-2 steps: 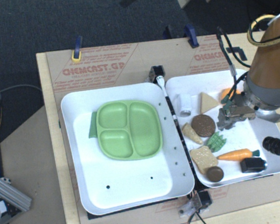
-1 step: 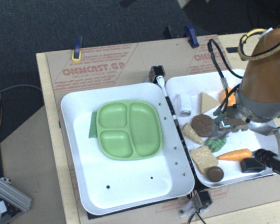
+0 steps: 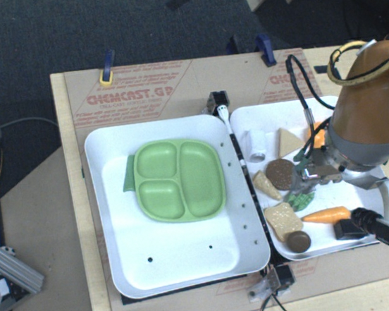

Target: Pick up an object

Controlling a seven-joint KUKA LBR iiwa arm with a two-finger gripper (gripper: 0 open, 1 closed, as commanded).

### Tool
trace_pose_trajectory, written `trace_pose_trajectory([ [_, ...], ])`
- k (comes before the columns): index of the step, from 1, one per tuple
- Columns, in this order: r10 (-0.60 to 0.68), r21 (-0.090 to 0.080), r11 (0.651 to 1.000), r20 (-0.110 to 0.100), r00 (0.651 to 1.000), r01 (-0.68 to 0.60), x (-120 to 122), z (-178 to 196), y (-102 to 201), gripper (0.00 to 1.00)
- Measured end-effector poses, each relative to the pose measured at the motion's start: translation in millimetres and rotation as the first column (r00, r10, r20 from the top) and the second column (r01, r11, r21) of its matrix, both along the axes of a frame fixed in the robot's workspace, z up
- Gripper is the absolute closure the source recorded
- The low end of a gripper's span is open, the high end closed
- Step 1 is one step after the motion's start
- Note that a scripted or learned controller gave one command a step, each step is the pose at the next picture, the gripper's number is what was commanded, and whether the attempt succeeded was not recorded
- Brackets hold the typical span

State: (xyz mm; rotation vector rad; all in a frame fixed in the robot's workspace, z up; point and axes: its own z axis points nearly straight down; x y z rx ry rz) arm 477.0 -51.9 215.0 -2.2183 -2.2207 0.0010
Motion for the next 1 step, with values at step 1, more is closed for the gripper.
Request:
trace_pose_trajectory([
  [1, -0.001, 0.000, 1.000, 0.000, 1.000, 0.001, -2.4, 1.2, -2.4, 1.00],
])
